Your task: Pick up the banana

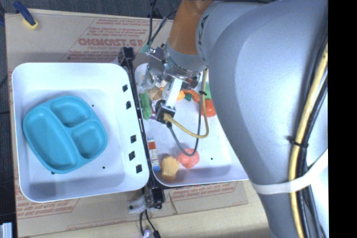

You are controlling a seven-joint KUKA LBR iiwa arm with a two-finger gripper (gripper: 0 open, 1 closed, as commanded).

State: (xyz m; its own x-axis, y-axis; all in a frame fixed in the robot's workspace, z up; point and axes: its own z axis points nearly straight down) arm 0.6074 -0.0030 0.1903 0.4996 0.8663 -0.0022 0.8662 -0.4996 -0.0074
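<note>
1. Here we see the grey arm reaching into the right shallow white bin. Its hand is low by the bin's left wall, and we cannot tell whether it is wide or narrow.
2. We cannot tell the banana apart among the small things crowded there.
3. A pink lump lies beside a tan cone-shaped toy.
4. The left white bin holds a blue divided plate.

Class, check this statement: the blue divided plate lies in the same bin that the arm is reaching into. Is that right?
Not right. The blue divided plate lies in the left bin, while the arm reaches into the right bin beside it. The camera view shows this.
</note>
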